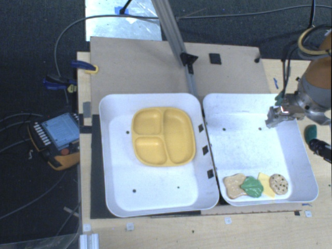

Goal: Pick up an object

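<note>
Cookie (279, 183) in right bin (249, 123), end effector (274, 119) apart.

Dark carpeted floor (31, 14), tan wooden bench (228, 71), shiny metal sheet (111, 9), loose black cables (67, 35)

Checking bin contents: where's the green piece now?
The green piece lies in the right bin, near corner, touching the tan piece and yellow piece.

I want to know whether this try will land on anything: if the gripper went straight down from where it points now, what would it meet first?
Probably bare floor of the right bin. The gripper hangs over its upper right part, and the toy food lies apart along the near edge. Depth is hard to judge.
</note>
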You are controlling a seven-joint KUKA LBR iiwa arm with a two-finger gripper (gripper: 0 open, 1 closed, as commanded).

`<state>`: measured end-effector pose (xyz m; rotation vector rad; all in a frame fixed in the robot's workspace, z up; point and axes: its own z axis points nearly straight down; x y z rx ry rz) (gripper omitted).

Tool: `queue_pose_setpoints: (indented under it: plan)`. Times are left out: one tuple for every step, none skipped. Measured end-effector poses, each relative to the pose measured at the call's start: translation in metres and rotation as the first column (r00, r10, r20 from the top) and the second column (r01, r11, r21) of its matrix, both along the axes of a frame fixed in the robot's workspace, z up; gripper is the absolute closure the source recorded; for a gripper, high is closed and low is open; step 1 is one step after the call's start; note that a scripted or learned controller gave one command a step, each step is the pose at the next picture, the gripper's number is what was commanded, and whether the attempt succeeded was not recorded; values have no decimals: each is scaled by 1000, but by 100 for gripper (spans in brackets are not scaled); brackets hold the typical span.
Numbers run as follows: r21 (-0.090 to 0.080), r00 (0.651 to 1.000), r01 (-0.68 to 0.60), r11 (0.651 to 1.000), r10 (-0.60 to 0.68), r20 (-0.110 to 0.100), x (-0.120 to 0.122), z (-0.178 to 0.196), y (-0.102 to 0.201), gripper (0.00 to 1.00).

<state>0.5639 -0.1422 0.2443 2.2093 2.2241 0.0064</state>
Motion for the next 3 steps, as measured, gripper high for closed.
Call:
queue_pose_setpoints:
  plan:
    - [3, 1000, -3, 1000, 3, -4, 19, -12, 47, 100]
    - [4, 1000, -5, 1000, 5, -4, 35, -3, 103, 100]
    - [4, 1000, -4, 1000, 4, -6, 48, -18, 155, 100]
